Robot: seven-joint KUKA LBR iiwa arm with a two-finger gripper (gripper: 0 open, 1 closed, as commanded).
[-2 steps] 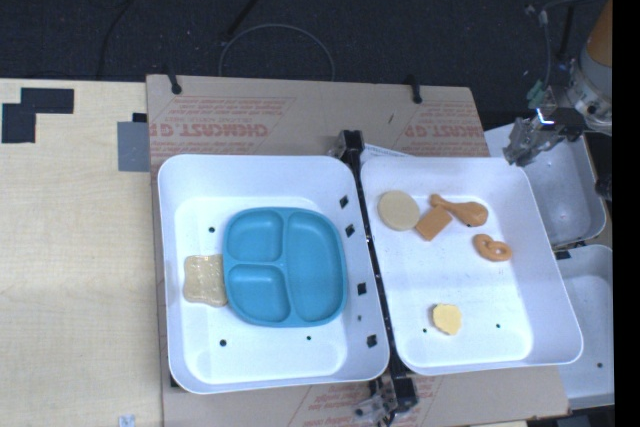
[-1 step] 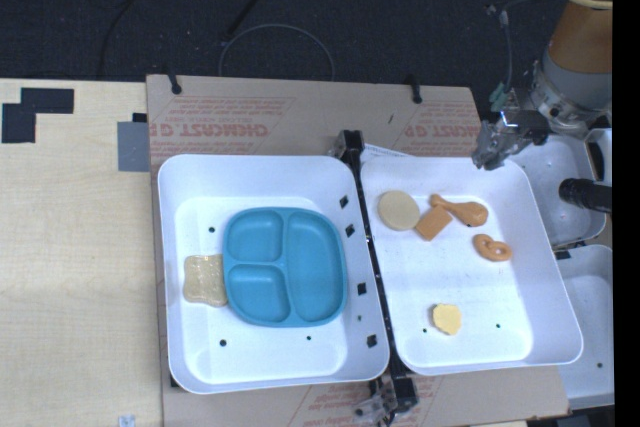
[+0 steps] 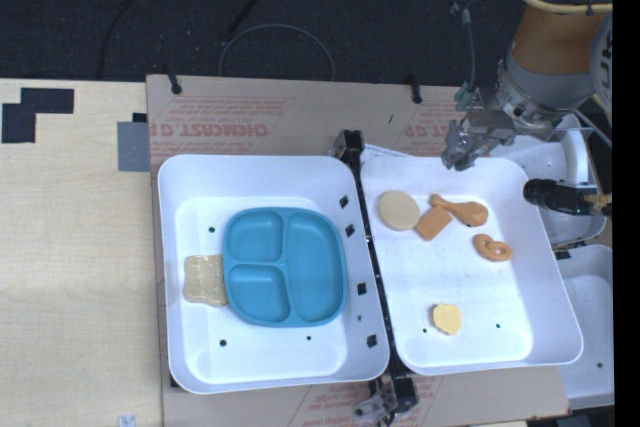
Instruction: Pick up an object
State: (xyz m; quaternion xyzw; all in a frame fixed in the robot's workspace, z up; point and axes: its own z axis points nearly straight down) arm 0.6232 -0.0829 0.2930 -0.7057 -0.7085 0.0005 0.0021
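In the right bin (image 3: 520,335) lie a round tan cookie (image 3: 399,210), an orange drumstick-shaped piece (image 3: 452,213), a small orange pretzel (image 3: 492,248) and a yellow chip (image 3: 447,319). My gripper (image 3: 461,153) hangs above the far edge of the right bin, behind and to the right of the cookie, apart from all the pieces. Nothing shows between its fingers. In the left bin (image 3: 190,355) a blue divided plate (image 3: 283,266) rests with a pale beige sponge-like piece (image 3: 204,279) at its left side.
A black divider (image 3: 364,255) runs between the two bins. Brown cardboard (image 3: 260,120) lies under the bins. The arm's orange band (image 3: 565,0) rises at the upper right. White hardware (image 3: 580,165) stands right of the right bin.
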